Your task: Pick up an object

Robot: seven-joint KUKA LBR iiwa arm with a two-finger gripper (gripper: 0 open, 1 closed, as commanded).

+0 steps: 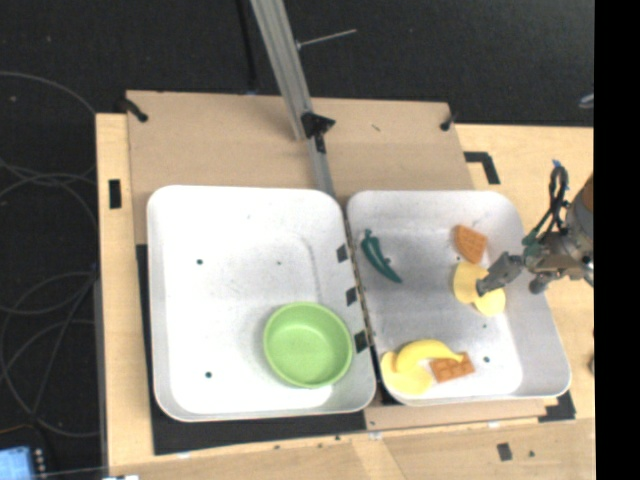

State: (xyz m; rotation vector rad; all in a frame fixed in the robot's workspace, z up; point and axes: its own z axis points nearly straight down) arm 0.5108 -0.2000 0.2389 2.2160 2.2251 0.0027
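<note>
Jaws (492, 282) hang low over the right bin (420, 218), whether parted or closed cannot be told, tip touching or just above a pale yellow disc-like piece (470, 286) directly beneath; likely light, rigid, smooth plastic, best pinched across its thin edge.

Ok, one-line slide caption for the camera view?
Hand over the right bin above a yellow piece; green bowl in the left bin.
</note>
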